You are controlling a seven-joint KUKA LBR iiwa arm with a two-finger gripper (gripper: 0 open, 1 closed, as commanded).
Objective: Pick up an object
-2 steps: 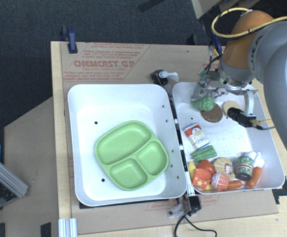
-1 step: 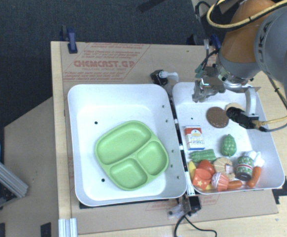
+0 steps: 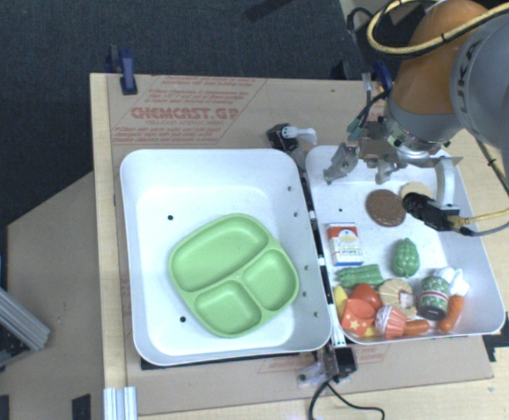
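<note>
Nearest me, small plastic toy foods (image 3: 394, 304) crowd the right white bin's (image 3: 477, 274) near end; my gripper (image 3: 359, 166) hangs spread wide, holding nothing, over its far end

Both white bins (image 3: 149, 191) look like smooth, faintly glossy plastic, and so does the green divided plate (image 3: 233, 274) in the left one. The bench top (image 3: 184, 112) at twelve o'clock is matt brown cardboard printed in red. The arm's orange band (image 3: 434, 59) shines like polished plastic.
</note>
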